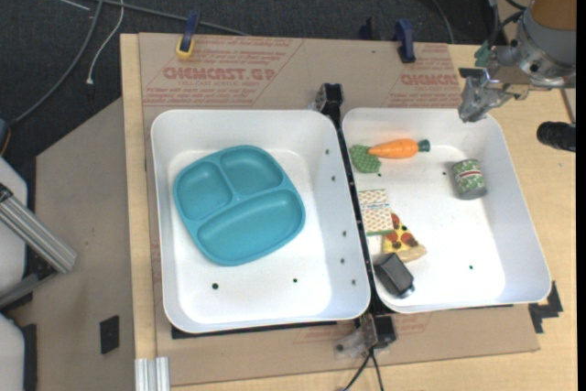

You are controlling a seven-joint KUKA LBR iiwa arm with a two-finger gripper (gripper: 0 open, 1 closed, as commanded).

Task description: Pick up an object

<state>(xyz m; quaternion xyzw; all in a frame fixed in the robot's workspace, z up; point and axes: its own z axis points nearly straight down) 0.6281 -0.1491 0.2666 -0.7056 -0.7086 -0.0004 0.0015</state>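
The right bin (pixel 513 224) holds an orange toy carrot (pixel 396 148) with a green patch (pixel 365 159) at its left end, a small green can (pixel 468 179) on its side, a patterned card (pixel 374 207), a pizza-slice toy (pixel 401 242) and a black block (pixel 395 275). The gripper (pixel 474 103) hangs at the bin's far right corner, up and to the right of the carrot and above the can, with nothing seen between its fingers.
The left bin (pixel 174 288) holds a blue divided plate (pixel 239 203). Blue clamps (pixel 189 32) (pixel 405 40) pin the cardboard bench at the back. A black latch (pixel 329 96) sits between the bins. Cables lie on the dark floor behind.
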